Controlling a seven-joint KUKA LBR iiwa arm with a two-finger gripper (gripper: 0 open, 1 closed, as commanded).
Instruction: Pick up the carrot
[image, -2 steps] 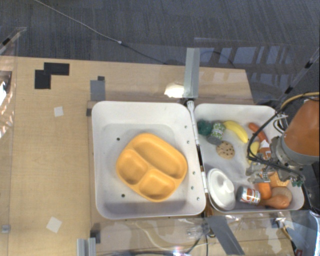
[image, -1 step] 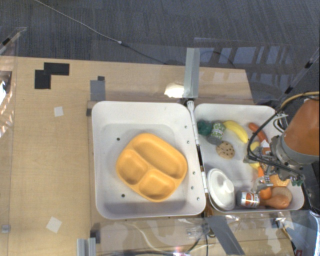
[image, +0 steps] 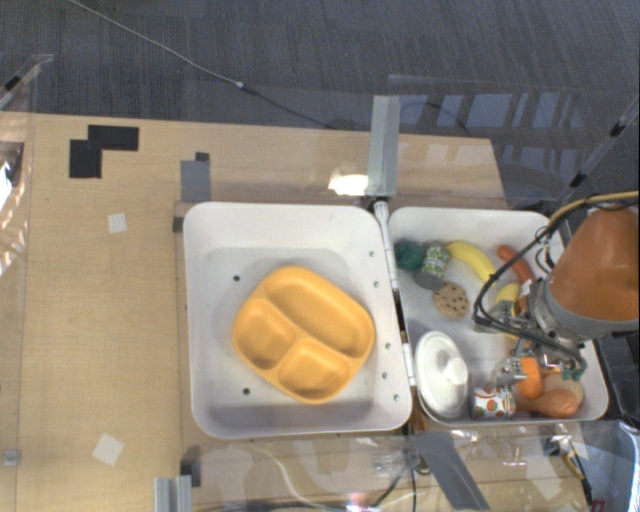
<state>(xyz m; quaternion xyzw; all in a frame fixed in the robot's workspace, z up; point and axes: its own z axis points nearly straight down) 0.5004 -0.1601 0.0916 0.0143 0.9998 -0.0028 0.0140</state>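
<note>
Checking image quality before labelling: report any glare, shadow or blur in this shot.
Camera view: bright glare patch on the bench above the left bin; faint reflections streak the bench's lower edge; soft shadow beneath the yellow plate; the arm's orange band looks slightly soft.

Pale wooden desk (image: 90, 330) beneath a dark grey ribbed carpet floor (image: 300, 50) along the top. Black L-shaped marker (image: 100, 148) near the desk's upper left; small pale square tags (image: 117, 222) lie left. Grey metal upright bracket (image: 383, 145) stands at centre, a bright light glare (image: 347, 184) just beside it.
</note>
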